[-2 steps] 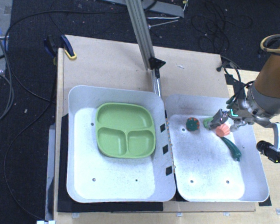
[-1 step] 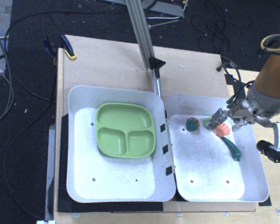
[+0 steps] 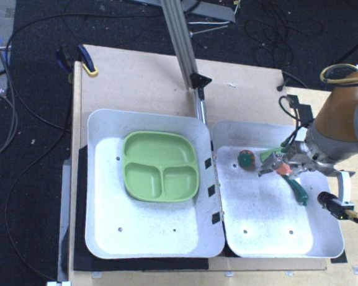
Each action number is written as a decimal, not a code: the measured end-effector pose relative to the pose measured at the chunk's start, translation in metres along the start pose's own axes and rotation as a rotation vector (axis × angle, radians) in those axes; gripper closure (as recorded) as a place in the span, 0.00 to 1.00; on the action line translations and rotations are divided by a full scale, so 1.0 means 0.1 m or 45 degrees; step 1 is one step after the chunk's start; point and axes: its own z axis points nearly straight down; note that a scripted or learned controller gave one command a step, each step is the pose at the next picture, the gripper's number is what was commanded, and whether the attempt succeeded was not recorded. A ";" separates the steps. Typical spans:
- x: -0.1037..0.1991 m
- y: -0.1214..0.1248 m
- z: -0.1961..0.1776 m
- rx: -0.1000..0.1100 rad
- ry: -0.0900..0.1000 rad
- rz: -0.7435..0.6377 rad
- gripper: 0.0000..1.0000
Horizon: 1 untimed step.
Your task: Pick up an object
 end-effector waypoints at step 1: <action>0.01 0.00 0.53 -0.004 -0.001 -0.002 0.00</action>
